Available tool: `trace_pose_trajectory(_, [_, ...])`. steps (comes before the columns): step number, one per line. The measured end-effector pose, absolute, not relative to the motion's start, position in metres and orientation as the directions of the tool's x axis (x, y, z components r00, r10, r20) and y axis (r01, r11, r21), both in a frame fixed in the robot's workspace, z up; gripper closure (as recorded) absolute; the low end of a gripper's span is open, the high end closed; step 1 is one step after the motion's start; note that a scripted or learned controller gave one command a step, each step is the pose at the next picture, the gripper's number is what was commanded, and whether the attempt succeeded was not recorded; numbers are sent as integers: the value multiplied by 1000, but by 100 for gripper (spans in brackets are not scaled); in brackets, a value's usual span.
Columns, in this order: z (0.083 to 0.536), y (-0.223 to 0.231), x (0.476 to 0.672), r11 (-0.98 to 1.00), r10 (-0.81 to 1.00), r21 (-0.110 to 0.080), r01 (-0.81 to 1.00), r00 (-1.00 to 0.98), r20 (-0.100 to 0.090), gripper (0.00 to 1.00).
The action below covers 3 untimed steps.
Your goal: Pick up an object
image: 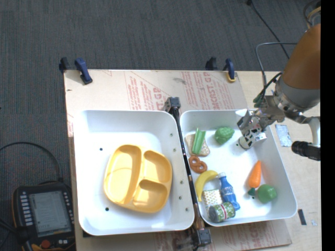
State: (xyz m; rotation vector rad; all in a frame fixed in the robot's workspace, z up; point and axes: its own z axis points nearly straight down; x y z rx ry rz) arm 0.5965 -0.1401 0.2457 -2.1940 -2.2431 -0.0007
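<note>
Hovering claw (250, 132) over right bin's (277, 163) upper edge, grip state indiscernible | glossy plastic toys: cone-shaped carrot (254, 174), curved banana (203, 181) | yellow compartment tray (138, 178), left bin (86, 140)

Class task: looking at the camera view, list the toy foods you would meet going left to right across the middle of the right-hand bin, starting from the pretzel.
pretzel → banana → blue bottle → carrot → green pepper
</note>
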Motion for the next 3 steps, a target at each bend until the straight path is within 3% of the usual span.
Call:
trace_pose_trajectory(2, [265,-139,597,33,999,-3,999,-33,4,100])
trace_pose_trajectory(3, [248,-67,579,4,1000,-3,1000,-4,2,100])
